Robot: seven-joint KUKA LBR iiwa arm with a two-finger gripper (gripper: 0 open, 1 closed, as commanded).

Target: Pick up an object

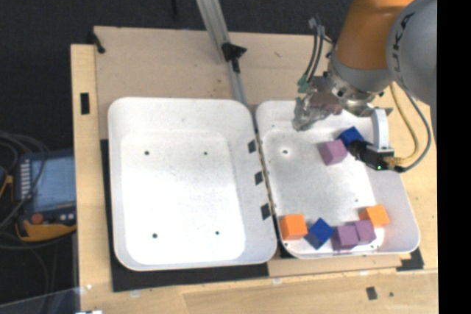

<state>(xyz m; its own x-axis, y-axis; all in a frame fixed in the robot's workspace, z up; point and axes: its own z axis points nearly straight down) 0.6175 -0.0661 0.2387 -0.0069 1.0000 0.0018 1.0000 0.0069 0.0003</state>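
The right bin (324, 187) holds several small blocks. A purple block (333, 151) and a blue block (350, 136) lie near its far side. Along the near edge sit an orange block (293, 226), a blue block (319, 232), two purple blocks (353, 235) and another orange block (377, 215). My gripper (304, 116) hangs over the bin's far left corner, to the left of the upper purple block, with nothing seen between its fingers.
The left bin (184, 180) lies beside the right one. A metal pole (213, 18) slants across the back of the bench. A screen device (44, 187) with cables sits off the bench at left.
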